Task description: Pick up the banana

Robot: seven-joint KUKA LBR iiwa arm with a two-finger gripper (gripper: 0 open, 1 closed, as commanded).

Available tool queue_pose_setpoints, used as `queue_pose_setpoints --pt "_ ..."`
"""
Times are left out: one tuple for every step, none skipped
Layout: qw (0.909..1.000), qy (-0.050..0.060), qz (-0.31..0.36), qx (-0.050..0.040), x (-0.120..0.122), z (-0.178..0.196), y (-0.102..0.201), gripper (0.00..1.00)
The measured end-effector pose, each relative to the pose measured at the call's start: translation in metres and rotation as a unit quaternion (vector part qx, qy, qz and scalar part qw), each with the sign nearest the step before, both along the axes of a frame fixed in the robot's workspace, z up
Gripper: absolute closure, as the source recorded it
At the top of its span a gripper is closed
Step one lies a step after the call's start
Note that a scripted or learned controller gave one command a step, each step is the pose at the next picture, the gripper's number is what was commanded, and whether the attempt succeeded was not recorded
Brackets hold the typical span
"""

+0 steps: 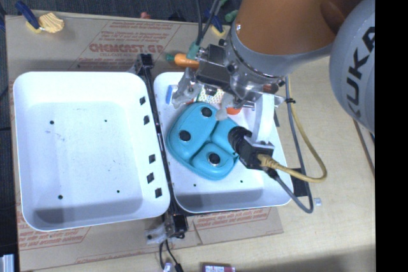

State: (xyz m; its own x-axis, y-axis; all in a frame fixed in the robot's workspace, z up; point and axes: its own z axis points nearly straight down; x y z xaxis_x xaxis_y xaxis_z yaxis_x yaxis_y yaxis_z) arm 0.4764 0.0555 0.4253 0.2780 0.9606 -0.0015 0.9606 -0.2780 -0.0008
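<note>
Two bins (25, 137) below; gripper (210, 95) hovering over blue toy (201, 140), finger state unclear, possibly grabbing wrong object.

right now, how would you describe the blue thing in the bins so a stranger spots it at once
Look at the right bin of the two white ones, beneath the arm's gripper. The blue thing lies in the middle of that bin. It is a glossy turquoise, rounded, lobed shape with three dark round spots, the largest coloured item there.

Two white bins (83, 213) on brown cardboard (121, 41) with red print — a turquoise toy (197, 137) dotted with black holes, a yellow cable (306, 169), an orange-banded grey arm (287, 3).
</note>
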Motion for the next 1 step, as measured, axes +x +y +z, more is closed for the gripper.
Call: queue_pose_setpoints --pt "0.9986 -0.001 0.053 0.0003 0.0000 0.1177 -0.0440 0.00"
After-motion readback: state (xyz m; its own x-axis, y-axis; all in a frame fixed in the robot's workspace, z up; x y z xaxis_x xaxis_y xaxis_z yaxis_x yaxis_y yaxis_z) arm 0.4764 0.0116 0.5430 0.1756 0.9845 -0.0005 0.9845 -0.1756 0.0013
